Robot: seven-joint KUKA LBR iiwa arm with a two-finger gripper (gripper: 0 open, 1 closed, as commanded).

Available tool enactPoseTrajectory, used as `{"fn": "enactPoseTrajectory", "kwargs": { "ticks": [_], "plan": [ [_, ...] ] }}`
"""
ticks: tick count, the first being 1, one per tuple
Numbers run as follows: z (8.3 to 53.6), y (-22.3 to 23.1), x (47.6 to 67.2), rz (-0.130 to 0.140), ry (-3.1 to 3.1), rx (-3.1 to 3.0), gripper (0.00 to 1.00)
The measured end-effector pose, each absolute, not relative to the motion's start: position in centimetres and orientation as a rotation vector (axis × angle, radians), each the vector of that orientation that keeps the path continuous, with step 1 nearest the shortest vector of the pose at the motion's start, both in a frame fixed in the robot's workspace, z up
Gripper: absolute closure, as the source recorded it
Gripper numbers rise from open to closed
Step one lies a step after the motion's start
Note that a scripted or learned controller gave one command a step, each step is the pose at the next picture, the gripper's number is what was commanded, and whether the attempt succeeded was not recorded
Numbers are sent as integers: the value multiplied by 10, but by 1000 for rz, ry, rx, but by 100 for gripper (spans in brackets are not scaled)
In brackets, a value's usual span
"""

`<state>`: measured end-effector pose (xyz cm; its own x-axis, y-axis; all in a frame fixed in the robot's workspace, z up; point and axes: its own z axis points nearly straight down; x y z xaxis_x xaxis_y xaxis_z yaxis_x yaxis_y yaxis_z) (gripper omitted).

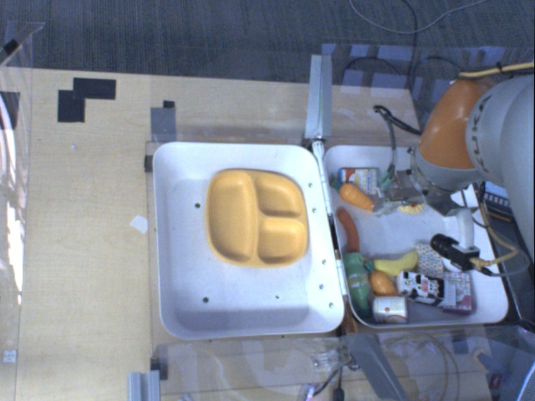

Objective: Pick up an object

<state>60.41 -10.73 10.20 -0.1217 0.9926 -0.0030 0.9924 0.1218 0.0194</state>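
Arm: the grey KUKA arm with the orange band (447,132) comes in from the right and bends down over the right bin, its wrist low above the bin's upper part.
Gripper: the metal two-finger gripper (393,197) points to the left, close over the bin floor. Whether it is spread or pressed together, I cannot tell; the tips are too small and blurred.
Right bin: the shallow white plastic bin (493,307) lies under the gripper, smooth, with rounded corners.
Carrot: the small orange carrot-shaped toy (357,196) lies just left of the gripper, tilted, near its tip; contact is not clear.
Package: a small printed box with red and green (361,177) is left and a little above the gripper.
Yellow piece: a small yellow thing (410,209) is just below right of the gripper.
Sausage: a red-brown long toy (349,229) lies below left, along the bin's left wall.
Lower group: a green bottle-like toy (358,277), a yellow banana toy (395,264), a round orange ball (382,283), a metal can (389,309) and a black-and-white cow-patterned carton (420,286) lie well below the gripper.
Left bin: the second white bin (180,241), far to the left, holds a yellow plastic tray with three compartments (256,216), glossy and rounded.
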Motion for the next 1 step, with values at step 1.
{"fn": "enactPoseTrajectory", "kwargs": {
  "ticks": [1],
  "plan": [
    [102,-107,604,19,2342,2071,0]
  ]
}}
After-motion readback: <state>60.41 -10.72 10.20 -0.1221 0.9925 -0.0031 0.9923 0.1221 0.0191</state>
